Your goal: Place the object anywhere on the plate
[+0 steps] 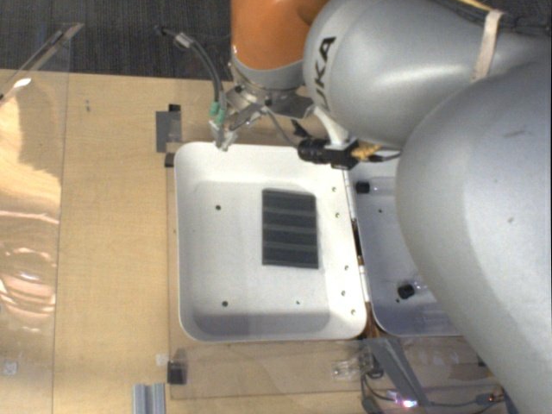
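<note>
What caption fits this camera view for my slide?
KUKA arm reaches over the left white bin, gripper at its far-left corner; dark ridged plate lies inside.

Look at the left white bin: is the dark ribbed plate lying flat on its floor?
Yes. The dark ribbed plate lies flat near the middle of the left white bin, with bare white floor showing on every side of it.

Robot arm [431, 145]: smooth, rounded grey housings bearing black "KUKA" lettering [323, 72]. An orange band [272, 15] sits above the wrist. A black cable [198, 54] loops beside the metallic wrist flange [259, 102]; a black connector [323, 151] has brass-coloured fittings.
</note>
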Motion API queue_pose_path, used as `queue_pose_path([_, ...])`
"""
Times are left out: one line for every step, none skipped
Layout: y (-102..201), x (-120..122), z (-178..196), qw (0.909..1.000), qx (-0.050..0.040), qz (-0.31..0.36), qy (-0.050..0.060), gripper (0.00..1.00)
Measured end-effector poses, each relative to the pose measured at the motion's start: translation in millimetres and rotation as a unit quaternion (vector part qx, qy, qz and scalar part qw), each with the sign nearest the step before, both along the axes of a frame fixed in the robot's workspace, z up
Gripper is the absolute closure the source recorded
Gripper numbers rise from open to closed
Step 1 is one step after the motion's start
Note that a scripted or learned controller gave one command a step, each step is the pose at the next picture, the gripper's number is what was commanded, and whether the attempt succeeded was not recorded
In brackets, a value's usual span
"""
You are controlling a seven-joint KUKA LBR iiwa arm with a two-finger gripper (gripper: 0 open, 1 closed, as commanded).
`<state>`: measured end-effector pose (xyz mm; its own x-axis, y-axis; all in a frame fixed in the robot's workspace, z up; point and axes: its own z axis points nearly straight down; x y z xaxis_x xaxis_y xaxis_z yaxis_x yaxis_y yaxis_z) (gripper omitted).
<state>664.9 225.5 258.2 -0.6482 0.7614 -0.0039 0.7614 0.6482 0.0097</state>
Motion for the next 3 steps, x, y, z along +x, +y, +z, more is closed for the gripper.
queue_pose_path([-5.1, -16.2, -123.0, 0.9945, -0.0012, 0.104, 0.002, 1.00])
queue_pose_path([-3.9, -97.1, -159.8, 0.9789, -0.0015, 0.204, 0.002, 1.00])
queue_pose_path([-20.7, -56.8, -74.1, 0.8951, -0.0036, 0.446, -0.002, 1.00])
